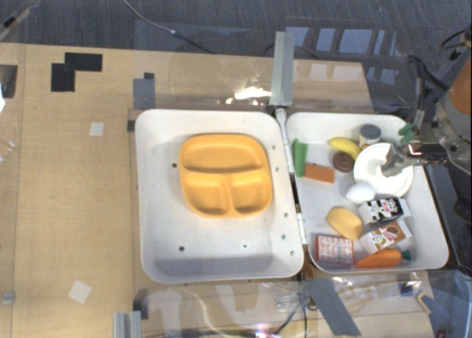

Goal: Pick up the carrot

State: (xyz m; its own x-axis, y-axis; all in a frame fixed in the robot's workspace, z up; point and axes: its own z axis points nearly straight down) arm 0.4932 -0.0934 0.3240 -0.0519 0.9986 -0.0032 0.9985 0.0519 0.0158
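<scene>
- Orange and tapered, the carrot [378,259] lies flat at the near edge of the right bin [435,240], close to its front right corner.
- I read its long axis as running almost left to right across my view, slightly tilted; the green stem end points right and the narrower tip points left.
- Just behind it, touching or nearly so, I see a small juice carton [384,238], and to its left a red snack packet [334,251].
- Further back sit a black-and-white milk carton [383,209], a yellow potato-like piece [344,222] and a white egg [359,193].
- Toward the far side of the same bin I make out a white cup [380,167], a banana [344,146], a brown round piece [343,161], a small jar [369,135], an orange block [319,173] and a green stick [299,158].
- The gripper [409,150] hangs over the far right part of this bin beside the white cup, well apart from the carrot; I cannot tell whether its jaws are apart or together.
- The left bin [158,204] holds a yellow divided tray [224,174].
</scene>
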